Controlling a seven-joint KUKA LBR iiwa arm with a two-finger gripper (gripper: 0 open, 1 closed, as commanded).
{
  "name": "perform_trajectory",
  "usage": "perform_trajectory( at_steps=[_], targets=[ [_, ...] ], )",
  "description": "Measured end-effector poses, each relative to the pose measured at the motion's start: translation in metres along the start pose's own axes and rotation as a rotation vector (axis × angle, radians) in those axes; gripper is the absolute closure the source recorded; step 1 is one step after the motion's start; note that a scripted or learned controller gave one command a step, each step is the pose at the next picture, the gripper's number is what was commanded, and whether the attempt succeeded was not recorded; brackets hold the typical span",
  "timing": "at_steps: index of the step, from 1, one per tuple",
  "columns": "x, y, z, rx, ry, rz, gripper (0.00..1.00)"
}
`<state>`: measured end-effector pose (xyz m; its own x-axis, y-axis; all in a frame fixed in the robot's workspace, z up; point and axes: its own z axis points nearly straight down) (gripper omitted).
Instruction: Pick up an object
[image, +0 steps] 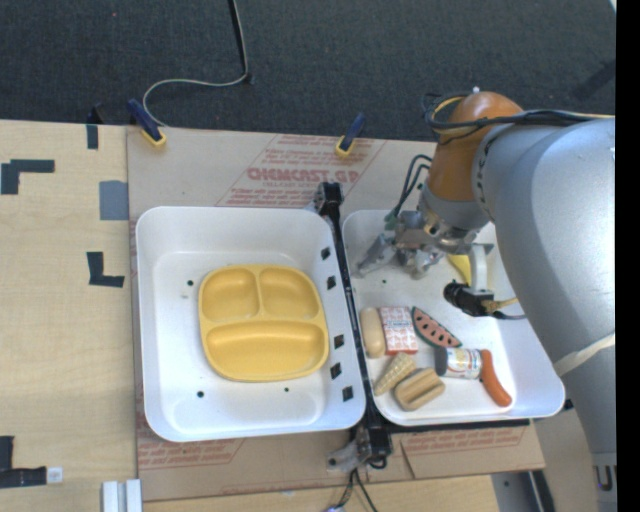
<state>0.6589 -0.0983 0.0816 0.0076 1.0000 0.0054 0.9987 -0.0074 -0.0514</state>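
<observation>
While the gripper (392, 255) hung low in the right bin (530, 395), its fingers spread and empty, toy foods lay below: hot dog (418, 389), corn (394, 373), watermelon slice (436, 328). Left bin (165, 300): yellow divided plate (264, 323).

1. Yellow divided plate (264, 323) in the left bin (160, 300), at centre
2. Blue-and-yellow clamps (146, 121) (350, 135) at 12 o'clock on the cardboard sheet (230, 175)
3. Black cable (215, 60) on dark carpet
</observation>
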Motion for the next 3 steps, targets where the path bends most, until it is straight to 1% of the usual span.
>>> perform_trajectory(
  at_steps=[1,2,3],
  targets=[
    [-0.0041,0.0003,0.0007,0.001,0.006,-0.002,0.00],
    [-0.0006,-0.0002,0.0009,-0.002,-0.003,0.002,0.00],
    [-0.0004,-0.0002,0.0009,-0.002,-0.004,0.002,0.00]
  ],
)
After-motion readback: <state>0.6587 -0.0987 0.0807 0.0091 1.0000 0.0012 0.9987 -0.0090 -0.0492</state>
